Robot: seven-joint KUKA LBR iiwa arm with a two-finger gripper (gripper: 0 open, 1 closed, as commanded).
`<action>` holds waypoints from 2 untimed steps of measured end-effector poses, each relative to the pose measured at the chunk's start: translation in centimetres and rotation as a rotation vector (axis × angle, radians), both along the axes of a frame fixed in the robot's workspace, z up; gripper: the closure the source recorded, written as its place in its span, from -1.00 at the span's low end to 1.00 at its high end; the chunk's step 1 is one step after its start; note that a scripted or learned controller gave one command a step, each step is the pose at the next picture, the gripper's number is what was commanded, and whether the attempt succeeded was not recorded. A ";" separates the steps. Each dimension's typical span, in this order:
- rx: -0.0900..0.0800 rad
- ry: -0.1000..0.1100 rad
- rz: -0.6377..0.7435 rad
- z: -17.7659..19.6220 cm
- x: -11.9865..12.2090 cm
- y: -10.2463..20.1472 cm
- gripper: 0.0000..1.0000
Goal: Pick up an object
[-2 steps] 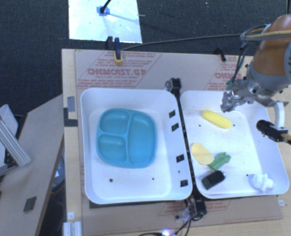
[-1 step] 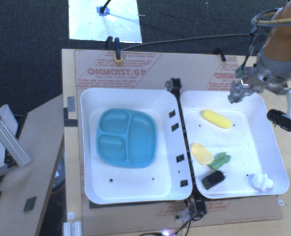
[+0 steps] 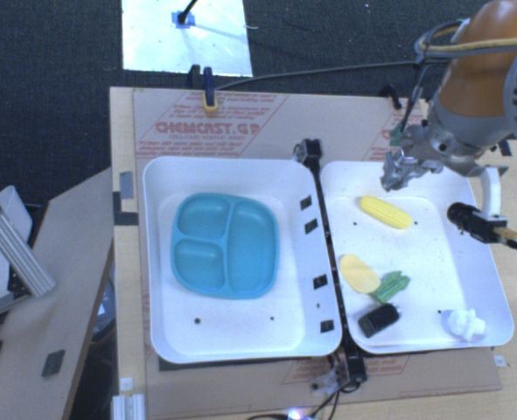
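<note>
Since the task names no particular object, the likeliest target is the yellow corn cob point(image 3: 386, 212), which lies flat and slightly slanted in the upper part of the right bin point(image 3: 494, 300), just below and to the side of the gripper point(image 3: 397, 175). That gripper hangs above the bin's back edge, apart from the cob, and carries nothing; whether its jaws stand wide or narrow I cannot tell, since they blur into a grey lump. My worry is the cob's rounded, smooth plastic form: a pinch taken off-centre could squirt it sideways or roll it across the slick white floor, and a descent too near the rear wall might strike the rim. Further forward sit a pale yellow rounded piece point(image 3: 359, 272), touching a ridged green piece point(image 3: 390, 283), with a dark blocky item point(image 3: 379, 319) just beside them; these crowd together, so a grasp there risks nudging neighbours. A lumpy white object point(image 3: 464, 324) rests near the front right corner, hard to read against the bin. Across the divider, the left bin point(image 3: 166, 322) bears a teal sectioned plate point(image 3: 226, 245), shallow, glossy and broad, a poor fit for two fingers
</note>
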State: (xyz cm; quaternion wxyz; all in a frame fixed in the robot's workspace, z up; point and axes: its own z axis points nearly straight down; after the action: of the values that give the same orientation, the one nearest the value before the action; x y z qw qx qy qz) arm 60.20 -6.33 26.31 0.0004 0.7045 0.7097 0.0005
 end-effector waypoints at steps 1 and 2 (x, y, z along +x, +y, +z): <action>0.002 0.002 0.002 -1.8 -2.1 4.9 1.00; 0.001 0.003 0.001 -2.3 -4.9 9.0 1.00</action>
State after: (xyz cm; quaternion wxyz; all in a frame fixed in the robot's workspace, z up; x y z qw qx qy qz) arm 55.28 2.70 24.05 -0.0009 0.7041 0.7101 0.0001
